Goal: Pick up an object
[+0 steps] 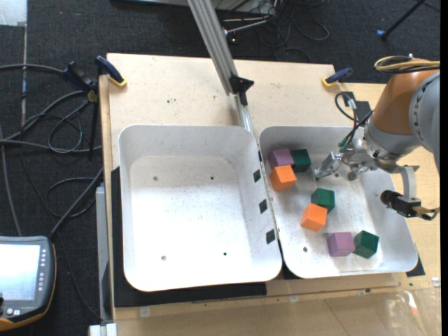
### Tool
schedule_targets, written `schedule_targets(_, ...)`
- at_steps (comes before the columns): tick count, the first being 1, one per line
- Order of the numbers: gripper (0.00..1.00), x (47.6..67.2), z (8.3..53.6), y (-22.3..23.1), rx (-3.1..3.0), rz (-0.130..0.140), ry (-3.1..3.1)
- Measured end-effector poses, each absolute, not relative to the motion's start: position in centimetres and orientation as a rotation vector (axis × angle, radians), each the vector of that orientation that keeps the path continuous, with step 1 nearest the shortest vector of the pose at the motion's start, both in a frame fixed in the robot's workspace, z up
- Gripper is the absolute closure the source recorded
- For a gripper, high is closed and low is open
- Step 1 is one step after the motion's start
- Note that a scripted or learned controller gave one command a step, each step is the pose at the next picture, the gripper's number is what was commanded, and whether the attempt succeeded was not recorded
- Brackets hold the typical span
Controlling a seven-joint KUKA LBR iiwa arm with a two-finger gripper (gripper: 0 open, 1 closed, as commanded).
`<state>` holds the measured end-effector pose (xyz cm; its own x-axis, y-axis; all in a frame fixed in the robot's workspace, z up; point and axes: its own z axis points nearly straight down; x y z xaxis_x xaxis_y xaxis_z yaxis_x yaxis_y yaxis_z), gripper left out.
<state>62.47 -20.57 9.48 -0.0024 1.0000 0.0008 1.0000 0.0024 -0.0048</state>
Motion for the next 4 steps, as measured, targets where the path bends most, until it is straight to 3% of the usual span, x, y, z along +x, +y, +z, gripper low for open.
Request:
schedule_targets(1,1.0,62.7,11.0,-20.6,-2.221,-0.002,-2.227)
schedule_targets(3,1.0,63.8,22.5,-21.5,-2.226,-0.006,-2.231)
schedule_targets(4,1.0,63.0,27.8,-21.2,-2.225,-0.005,-2.23)
